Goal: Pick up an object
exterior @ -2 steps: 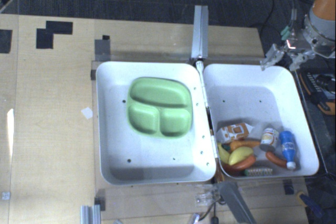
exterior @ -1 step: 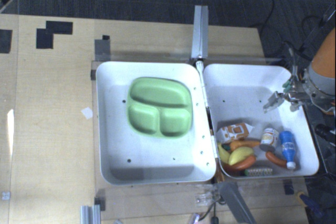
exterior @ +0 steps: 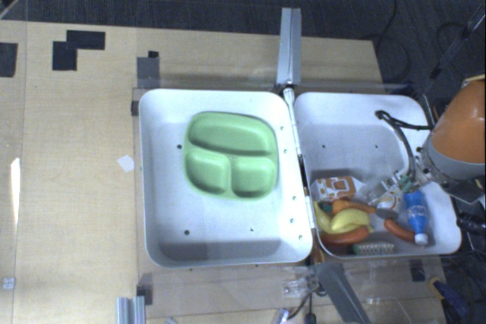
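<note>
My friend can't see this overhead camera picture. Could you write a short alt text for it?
A grey robot arm with an orange band reaches from the right over the right bin, whose near corner holds a pile of small items, including a yellow banana and a blue bottle. The left bin holds a green divided tray.

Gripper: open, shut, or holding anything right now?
Gripper: cannot be told; it sits low over the clutter in the right bin, near the blue bottle.
</note>
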Robot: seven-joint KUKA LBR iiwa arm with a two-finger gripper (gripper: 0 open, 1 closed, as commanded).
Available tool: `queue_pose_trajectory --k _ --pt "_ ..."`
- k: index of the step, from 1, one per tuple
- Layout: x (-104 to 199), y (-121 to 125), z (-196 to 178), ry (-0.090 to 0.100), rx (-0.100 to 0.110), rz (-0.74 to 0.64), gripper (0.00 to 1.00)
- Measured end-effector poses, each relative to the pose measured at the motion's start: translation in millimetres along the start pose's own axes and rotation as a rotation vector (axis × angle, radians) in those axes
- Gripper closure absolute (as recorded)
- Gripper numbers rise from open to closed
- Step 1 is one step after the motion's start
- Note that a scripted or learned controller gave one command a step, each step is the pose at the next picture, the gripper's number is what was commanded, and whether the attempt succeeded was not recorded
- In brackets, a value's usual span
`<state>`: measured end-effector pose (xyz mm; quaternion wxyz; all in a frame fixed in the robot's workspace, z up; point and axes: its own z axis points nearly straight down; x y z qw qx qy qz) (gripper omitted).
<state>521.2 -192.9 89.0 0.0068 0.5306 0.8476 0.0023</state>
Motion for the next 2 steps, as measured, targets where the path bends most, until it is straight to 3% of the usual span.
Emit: queue_pose_trajectory --k 1,2 --pt "0 4 -11 -0.001 -0.007 -0.003 1.0" --pt "56 7 -93 0.007 0.006 -0.093 1.0"
